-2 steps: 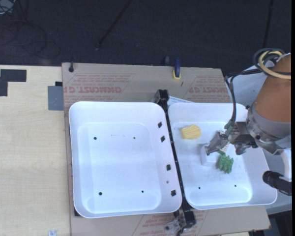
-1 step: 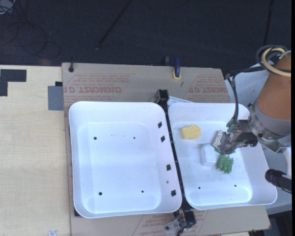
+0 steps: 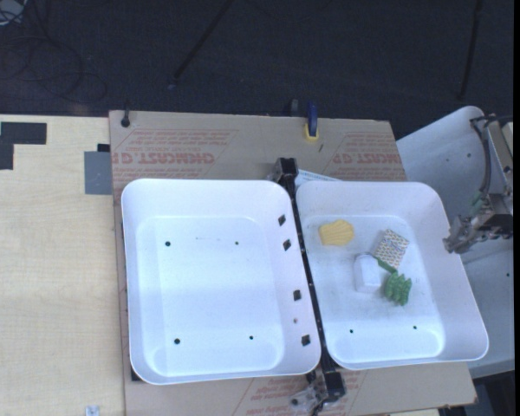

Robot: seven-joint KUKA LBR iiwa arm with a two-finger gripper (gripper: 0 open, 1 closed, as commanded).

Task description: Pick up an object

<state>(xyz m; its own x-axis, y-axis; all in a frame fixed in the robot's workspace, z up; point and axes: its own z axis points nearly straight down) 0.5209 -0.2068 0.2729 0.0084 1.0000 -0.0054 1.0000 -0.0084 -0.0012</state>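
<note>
A flat yellow disc-shaped object (image 3: 336,232) lies in the right white plastic bin (image 3: 455,232) near a checkered block (image 3: 390,248), a small white cup (image 3: 367,272) and a green leafy toy (image 3: 398,289), while the gripper (image 3: 468,230) hovers beyond the bin's right rim.

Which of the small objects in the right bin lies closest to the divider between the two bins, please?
The yellow object. It sits at the upper left of the cluster, while the patterned block, white object and green object lie farther right.
</note>
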